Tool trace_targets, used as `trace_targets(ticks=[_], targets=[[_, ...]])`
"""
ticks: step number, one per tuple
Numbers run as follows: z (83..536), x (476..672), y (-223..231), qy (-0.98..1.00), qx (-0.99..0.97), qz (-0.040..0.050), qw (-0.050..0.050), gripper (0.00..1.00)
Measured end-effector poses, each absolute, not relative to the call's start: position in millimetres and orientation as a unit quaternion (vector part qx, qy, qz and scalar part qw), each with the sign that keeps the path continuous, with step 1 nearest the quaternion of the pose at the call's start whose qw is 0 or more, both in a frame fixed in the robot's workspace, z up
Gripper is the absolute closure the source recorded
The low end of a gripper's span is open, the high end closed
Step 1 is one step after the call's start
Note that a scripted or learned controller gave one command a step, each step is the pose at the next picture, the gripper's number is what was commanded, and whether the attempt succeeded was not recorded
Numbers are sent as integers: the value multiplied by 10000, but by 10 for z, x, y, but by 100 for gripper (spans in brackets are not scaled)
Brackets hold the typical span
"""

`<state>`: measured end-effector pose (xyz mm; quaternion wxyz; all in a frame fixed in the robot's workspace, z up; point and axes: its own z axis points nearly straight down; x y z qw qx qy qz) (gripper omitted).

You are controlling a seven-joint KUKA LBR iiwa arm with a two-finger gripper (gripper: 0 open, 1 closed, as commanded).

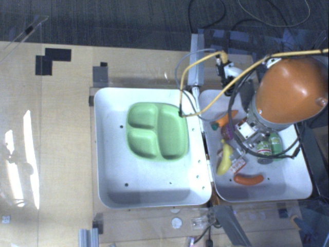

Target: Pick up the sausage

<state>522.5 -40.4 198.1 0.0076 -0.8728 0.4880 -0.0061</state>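
Sausage [249, 179] lies in right bin [303, 189], near edge, long axis approx left-right, banana [224, 159] just to its left. End effector [251, 138] sits above, sausage on its near side. Finger state: cannot tell, arm obscures.

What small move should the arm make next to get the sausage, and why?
Probably shift toward the near edge of the right bin and then descend. The sausage lies flat and apart near that bin's front wall, while the arm hangs farther back, over the banana and green can, so it is not yet above its target.
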Motion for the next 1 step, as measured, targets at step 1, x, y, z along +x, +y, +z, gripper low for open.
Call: trace_targets(ticks=[1], targets=[[1855, 5077, -135, 3850, -9229, -53, 66, 100]])
